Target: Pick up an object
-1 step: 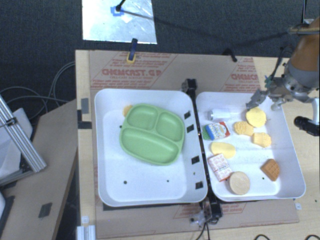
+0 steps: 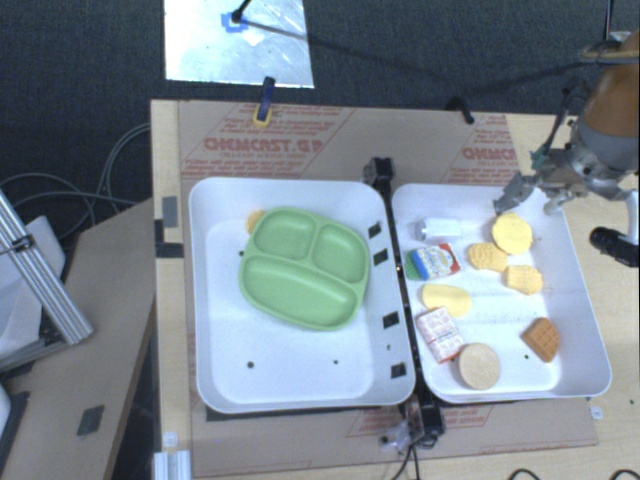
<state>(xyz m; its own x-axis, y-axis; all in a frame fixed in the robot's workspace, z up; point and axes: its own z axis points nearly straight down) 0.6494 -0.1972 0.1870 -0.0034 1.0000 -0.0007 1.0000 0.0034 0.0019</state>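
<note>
Two shallow white bins sit side by side on a cardboard-covered bench. Landmark for all positions: the green divided plate [image 2: 304, 266], three compartments, lying in the left bin [image 2: 225, 358] and filling most of its middle. A small yellow-orange item [image 2: 255, 220] peeks out from under the plate's upper-left edge; too little of it shows to name it.

Right bin [image 2: 585, 343], on the far side of the black divider from the plate, holds the loose items:
- round yellow disc [image 2: 512, 234], farthest right of the plate's top edge, in the bin's upper part
- ridged yellow cracker-like piece [image 2: 487, 258], just below and left of the disc
- yellow wedge [image 2: 524, 279], just right of and below the cracker piece
- small white tube or bottle [image 2: 438, 230], lying flat, level with the plate's top
- blue, red and white packet [image 2: 433, 262], nearest the plate, just across the divider
- pale yellow oval piece [image 2: 446, 298], below the packet
- red-and-white wrapped packet [image 2: 439, 332], below the oval
- round tan biscuit [image 2: 478, 365], lowest item, near the bin's front wall
- brown waffle-like square [image 2: 541, 339], right of the biscuit

The arm comes in from the right, grey with orange band. The gripper [image 2: 527, 194] hovers over the upper right corner of the right bin, just above the yellow disc. Its two fingers are splayed apart with nothing between them; the left fingertip [image 2: 503, 201] hangs close to the disc's upper edge; whether it touches cannot be told.
</note>
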